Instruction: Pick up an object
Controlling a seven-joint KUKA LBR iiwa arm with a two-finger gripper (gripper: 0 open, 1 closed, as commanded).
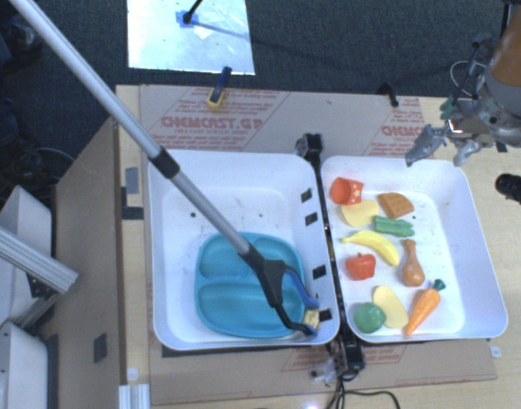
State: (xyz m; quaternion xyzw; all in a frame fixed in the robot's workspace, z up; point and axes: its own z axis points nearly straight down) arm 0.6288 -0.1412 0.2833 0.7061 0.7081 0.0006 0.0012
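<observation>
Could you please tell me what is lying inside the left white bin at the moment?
The left bin holds a blue divided plate. The black claw of a long grey reacher pole rests over the plate's right side. What lies under the plate is covered.

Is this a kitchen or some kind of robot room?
Probably a robot test lab, not a kitchen. The grey robot arm's two-finger gripper hangs over two shallow white bins on a bench, and the small plastic toy food, like the yellow banana, is pretend.
</observation>
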